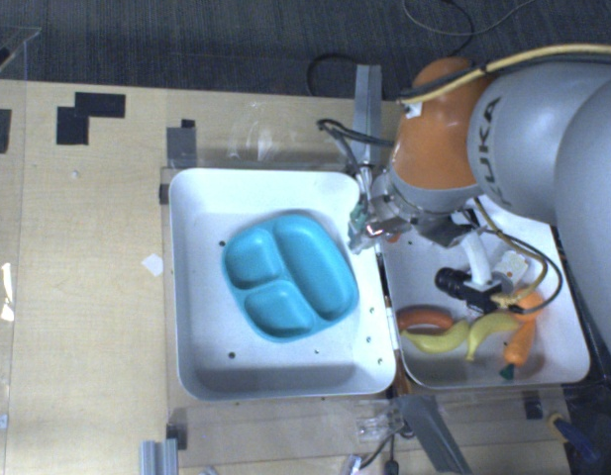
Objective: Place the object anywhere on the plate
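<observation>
From above, my pincer (367, 224) hangs at the seam between the bins; I cannot tell its state. The blue divided plate (288, 274) lies in the left bin (201, 364). A banana (463, 336) rests in the right bin (572, 359).

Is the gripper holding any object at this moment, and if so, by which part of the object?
It cannot be told. The arm's wrist hides the gripper, and no object is seen between its fingers. The banana lies in the right bin.
</observation>
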`<state>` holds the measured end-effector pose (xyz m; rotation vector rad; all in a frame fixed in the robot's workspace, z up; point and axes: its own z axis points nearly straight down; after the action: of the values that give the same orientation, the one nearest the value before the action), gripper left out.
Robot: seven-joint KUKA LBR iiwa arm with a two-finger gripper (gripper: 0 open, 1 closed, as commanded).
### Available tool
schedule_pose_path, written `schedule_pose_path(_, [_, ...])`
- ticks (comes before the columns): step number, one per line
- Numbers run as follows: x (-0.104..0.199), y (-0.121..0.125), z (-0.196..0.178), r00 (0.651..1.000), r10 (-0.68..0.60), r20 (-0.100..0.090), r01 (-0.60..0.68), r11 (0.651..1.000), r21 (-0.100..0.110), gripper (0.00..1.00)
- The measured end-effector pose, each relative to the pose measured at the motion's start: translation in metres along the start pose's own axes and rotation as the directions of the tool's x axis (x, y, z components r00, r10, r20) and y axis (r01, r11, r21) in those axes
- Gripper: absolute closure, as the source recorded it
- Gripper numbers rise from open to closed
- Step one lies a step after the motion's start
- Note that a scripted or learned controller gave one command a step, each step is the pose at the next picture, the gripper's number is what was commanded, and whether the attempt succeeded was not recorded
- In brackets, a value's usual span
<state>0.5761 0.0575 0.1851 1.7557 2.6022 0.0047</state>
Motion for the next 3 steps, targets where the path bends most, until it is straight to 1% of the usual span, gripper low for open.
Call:
schedule_pose_path(1, [0.071,0.025,-0.011,0.968,-0.253,0.000,0.253,0.968,-0.002,1.00])
schedule_pose_path(2, [0.054,-0.038,-0.032,0.907,-0.421,0.001,0.421,0.907,-0.002,1.00])
schedule_pose_path(3, [0.054,-0.038,-0.032,0.907,-0.421,0.001,0.421,0.907,-0.002,0.00])
